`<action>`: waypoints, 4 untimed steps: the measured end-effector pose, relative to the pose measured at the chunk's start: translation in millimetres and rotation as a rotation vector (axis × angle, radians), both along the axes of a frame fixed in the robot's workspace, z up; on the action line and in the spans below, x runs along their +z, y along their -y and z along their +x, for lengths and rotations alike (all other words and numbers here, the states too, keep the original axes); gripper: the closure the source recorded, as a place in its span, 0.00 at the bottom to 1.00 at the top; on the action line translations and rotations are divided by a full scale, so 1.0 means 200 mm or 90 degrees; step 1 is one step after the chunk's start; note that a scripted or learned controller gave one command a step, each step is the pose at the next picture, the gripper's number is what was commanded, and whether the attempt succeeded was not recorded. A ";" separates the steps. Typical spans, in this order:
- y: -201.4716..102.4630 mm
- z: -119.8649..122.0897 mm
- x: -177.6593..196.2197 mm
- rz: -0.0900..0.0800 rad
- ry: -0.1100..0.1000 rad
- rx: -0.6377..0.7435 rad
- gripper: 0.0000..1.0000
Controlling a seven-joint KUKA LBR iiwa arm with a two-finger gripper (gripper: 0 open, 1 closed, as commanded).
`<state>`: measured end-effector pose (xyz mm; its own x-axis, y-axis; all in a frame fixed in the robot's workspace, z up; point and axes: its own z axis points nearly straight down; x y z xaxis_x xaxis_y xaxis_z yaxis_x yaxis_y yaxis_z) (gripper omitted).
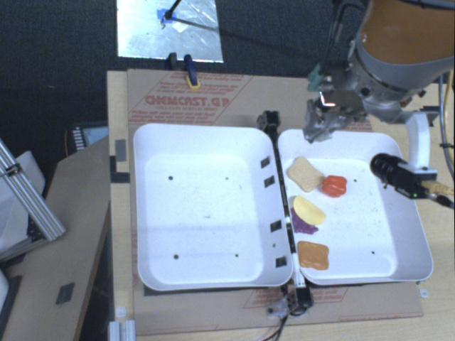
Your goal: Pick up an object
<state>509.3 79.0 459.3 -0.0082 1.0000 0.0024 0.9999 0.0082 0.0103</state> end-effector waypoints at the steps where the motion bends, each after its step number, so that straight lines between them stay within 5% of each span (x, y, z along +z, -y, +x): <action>1: -0.27 0.00 0.10 0.000 -0.004 0.000 1.00; 2: 0.10 -0.12 0.33 -0.001 -0.001 -0.009 1.00; 3: -0.10 -0.11 -0.34 -0.002 -0.012 -0.001 1.00; 4: -0.21 -0.11 0.23 0.001 0.002 -0.001 1.00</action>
